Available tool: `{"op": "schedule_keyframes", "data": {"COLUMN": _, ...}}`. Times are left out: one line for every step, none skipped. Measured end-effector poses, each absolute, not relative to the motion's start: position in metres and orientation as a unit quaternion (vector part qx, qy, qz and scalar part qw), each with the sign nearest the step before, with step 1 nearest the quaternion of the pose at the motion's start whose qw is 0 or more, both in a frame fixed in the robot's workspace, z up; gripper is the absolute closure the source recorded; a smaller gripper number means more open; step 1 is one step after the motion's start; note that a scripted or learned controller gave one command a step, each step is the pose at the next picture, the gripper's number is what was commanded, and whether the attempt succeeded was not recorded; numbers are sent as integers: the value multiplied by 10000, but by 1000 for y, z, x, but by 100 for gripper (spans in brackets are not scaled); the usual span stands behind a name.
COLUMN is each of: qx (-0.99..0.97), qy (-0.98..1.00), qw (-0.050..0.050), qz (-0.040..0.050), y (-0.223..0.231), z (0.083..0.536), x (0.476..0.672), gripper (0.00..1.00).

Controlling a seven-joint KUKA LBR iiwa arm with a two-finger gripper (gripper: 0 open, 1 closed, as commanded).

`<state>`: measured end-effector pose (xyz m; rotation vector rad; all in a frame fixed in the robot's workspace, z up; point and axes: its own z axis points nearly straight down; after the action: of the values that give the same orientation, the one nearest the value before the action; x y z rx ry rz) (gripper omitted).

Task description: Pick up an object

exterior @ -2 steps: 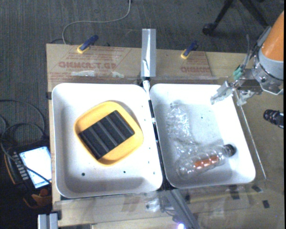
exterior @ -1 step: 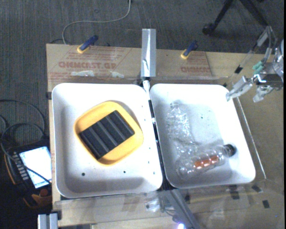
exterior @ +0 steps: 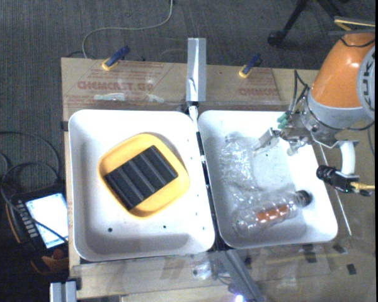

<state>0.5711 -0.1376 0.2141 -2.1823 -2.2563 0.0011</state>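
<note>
The jaws [exterior: 274, 137] hang over the upper right part of the right bin [exterior: 324, 228], at the end of the grey arm [exterior: 349, 61] with its orange band that comes in from the right. Whether they are released or clenched cannot be told from this slanted view; the metal tips are small and blurred against the white floor of the bin, and nothing can be seen between them. They sit above the bin's floor, just beside the upper end of a crumpled clear plastic bag [exterior: 236, 162], and it cannot be told whether they touch it.

Below the bag, toward the near edge of the same bin, a clear plastic bottle [exterior: 271, 211] lies on its side with a dark cap pointing right and something orange-brown inside. Bag and bottle touch or overlap; the exact edge between them is hard to make out.

The left bin [exterior: 82, 231] holds a yellow tray-like thing [exterior: 145, 175] with a black ribbed insert, lying tilted near its middle. The two bins stand side by side, touching along a dark seam.

They rest on a counter [exterior: 132, 83] covered with brown cardboard bearing faded red lettering, held at its far edge by two blue and yellow clamps [exterior: 115, 58]. A grey metal bar stands upright between the bins at the far edge.

Around it is dark carpet with loose cables, a lit tablet [exterior: 44, 216] at the left, and the black legs of an office chair [exterior: 305, 5] at the top
</note>
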Motion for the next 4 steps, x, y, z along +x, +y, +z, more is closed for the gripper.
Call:
{"op": "schedule_keyframes", "data": {"qx": -7037, "qy": -7105, "qw": -2, "qz": 9, "y": -193, "z": 208, "x": 576, "gripper": 0}}
{"op": "schedule_keyframes", "data": {"qx": -6727, "qy": -7399, "qw": 4, "qz": 4, "y": -124, "z": 155, "x": 667, "gripper": 0}}
{"op": "schedule_keyframes", "data": {"qx": -6471, "qy": -7624, "qw": -5, "qz": -2, "y": -139, "z": 94, "x": 655, "gripper": 0}}
{"op": "schedule_keyframes", "data": {"qx": -6296, "qy": -7769, "qw": -66, "qz": -23, "y": -111, "z": 91, "x": 617, "gripper": 0}}
